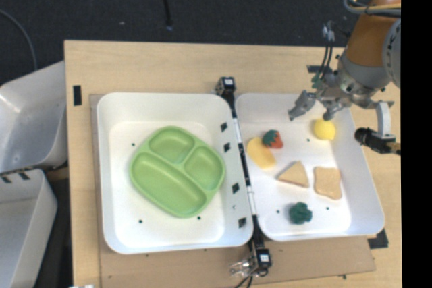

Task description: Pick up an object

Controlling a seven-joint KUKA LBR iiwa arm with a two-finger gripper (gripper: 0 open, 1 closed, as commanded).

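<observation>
My gripper [316, 109] hangs over the far part of the right bin [361, 206], open, with nothing between its fingers. Just below it and a little to the right lies a small yellow ball-shaped fruit [325, 129]. Further left in the same bin lie a red strawberry with a green top [272, 139] and a yellow oval piece [261, 154]. Toward the front lie a tan triangular wedge [293, 175], a tan toast slice [328, 182] and a dark green broccoli piece [300, 212].
A green divided plate [177, 170] lies in the left bin [108, 226]. A black-clipped divider [237, 165] runs between the bins. The arm [370, 44] comes in from the upper right. A white container [27, 118] stands off the bench at left.
</observation>
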